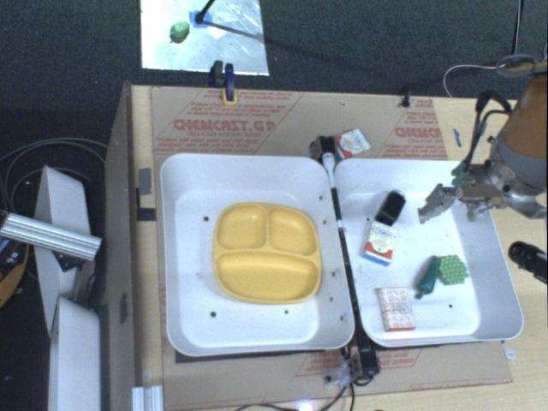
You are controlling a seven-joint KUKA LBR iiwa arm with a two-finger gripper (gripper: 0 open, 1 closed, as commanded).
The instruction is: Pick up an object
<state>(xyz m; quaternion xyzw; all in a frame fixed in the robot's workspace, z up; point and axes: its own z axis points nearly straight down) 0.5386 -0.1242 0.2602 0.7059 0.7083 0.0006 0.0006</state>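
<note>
The right bin (492,255) holds several loose items. A small black object (391,207) lies near its left wall, and a white, red and blue carton (379,242) sits just below it. A green brush-like piece (442,274) lies in the middle and a red-and-white packet (396,307) near the front. My gripper (452,205) hangs over the bin's upper right part, to the right of the black object and above the green piece. Its fingers are spread open with nothing between them.
The left bin (184,229) holds a yellow divided plate (266,252). A small packet (351,143) lies on the cardboard behind the bins. A black divider strip (340,229) runs between the two bins. Cables hang at the far right.
</note>
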